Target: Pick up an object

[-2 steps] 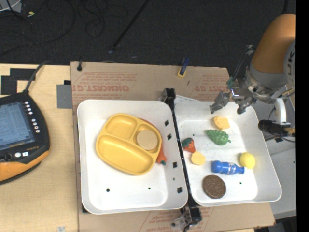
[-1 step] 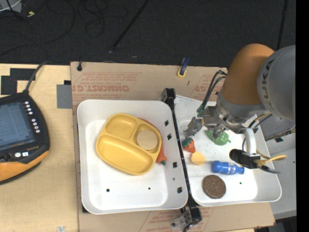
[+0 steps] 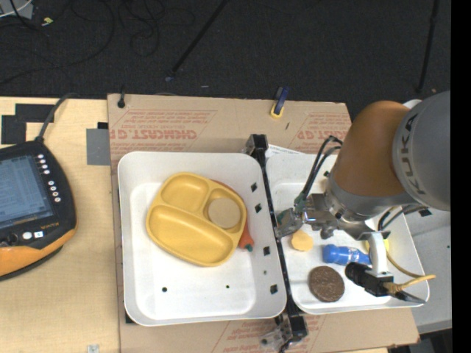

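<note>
Two white bins: yellow divided tray [image 3: 193, 220] left; brown disc [image 3: 326, 283], blue object [image 3: 344, 254] right; end effector [image 3: 303, 220] state unclear.

You are looking down from one fixed camera mounted above the worktop [image 3: 81, 271], viewing at a slant. It is taking in both white bins, the left bin [image 3: 147, 285] and the right bin [image 3: 294, 169], at moderate range, with the arm [image 3: 383, 153] entering from the right.
</note>
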Controlling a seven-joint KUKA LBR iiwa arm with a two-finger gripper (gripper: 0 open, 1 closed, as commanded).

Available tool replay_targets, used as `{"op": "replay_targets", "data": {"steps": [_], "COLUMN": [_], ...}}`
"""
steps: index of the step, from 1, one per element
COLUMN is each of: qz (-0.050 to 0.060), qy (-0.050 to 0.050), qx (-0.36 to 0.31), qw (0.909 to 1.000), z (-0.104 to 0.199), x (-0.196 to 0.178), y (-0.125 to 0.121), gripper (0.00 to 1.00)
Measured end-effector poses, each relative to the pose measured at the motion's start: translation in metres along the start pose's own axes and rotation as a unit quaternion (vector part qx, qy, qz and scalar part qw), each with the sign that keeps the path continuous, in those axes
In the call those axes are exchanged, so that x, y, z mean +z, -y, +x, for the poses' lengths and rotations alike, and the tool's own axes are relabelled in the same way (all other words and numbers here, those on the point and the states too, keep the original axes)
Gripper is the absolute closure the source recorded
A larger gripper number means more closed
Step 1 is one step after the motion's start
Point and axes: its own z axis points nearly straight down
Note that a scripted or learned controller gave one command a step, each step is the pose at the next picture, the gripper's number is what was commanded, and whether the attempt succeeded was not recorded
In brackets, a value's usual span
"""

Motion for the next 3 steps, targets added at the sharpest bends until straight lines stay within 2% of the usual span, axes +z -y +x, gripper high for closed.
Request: {"op": "replay_targets", "data": {"steps": [1, 2, 3], "qz": [-0.002, -0.009, -0.007], "qy": [0.001, 0.000, 0.000], "qx": [0.004, -0.003, -0.005], "qw": [1.0000, 1.0000, 1.0000], "z": [-0.003, 0.017, 0.077], "x": [-0.010, -0.120, -0.197], "y": [-0.002, 0.022, 0.044], "gripper": [1.00, 1.00, 1.00]}}
